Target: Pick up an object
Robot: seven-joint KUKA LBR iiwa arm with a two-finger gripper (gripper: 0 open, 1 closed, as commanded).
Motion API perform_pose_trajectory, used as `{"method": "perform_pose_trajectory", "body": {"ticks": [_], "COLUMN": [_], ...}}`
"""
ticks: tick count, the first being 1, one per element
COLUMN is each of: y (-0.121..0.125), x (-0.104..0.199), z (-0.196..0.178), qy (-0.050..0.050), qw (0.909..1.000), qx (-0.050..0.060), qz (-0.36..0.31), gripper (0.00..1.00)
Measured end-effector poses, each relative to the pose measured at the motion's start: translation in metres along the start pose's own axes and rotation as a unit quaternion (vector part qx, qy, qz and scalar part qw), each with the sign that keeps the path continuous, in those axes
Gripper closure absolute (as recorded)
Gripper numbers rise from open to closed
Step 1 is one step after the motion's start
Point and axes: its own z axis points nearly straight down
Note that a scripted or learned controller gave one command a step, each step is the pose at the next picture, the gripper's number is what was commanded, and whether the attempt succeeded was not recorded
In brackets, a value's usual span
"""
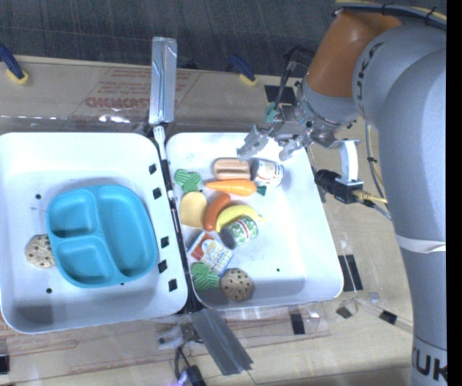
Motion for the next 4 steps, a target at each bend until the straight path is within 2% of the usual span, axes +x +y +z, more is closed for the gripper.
{"method": "perform_pose_trajectory", "body": {"ticks": [1, 2, 3, 4], "y": [0.019, 0.017, -0.023, 0.005], "x": [0.006, 0.051, 0.045, 0.031], "z": [-0.061, 0.076, 0.121, 0.122], "qy": [-0.002, 0.001, 0.0, 0.014], "qw": [0.9931, 0.9826, 0.9624, 0.9528], "qx": [-0.003, 0.004, 0.0, 0.032], "qz": [-0.117, -0.186, -0.271, -0.302], "gripper": [0.0, 0.0, 0.0, 0.0]}}
